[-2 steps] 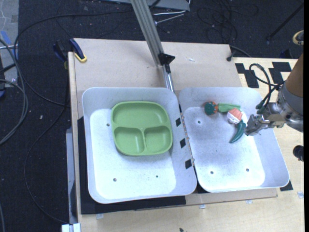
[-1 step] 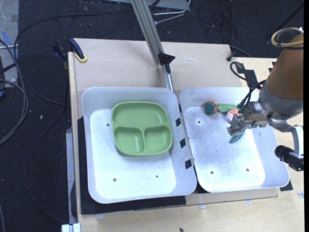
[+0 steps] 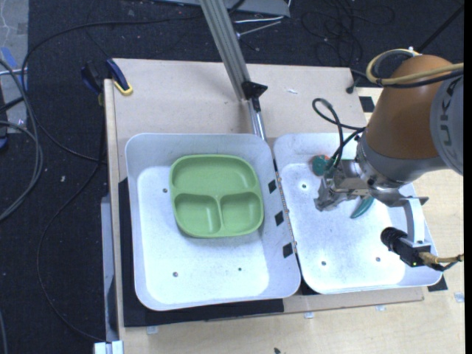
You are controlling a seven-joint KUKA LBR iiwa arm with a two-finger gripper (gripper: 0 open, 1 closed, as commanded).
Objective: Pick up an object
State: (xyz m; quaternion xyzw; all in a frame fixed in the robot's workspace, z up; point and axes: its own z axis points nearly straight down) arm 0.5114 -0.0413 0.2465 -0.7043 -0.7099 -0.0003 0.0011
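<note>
Arm reaches over the right bin, jaws down near a teal thing. Whether the jaws are open or hold anything cannot be told.

Green plate, white bins

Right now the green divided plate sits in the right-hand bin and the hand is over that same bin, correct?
No. The camera view shows the green divided plate in the left-hand bin, not the right-hand one. The hand is over the right-hand bin, as you said.
</note>
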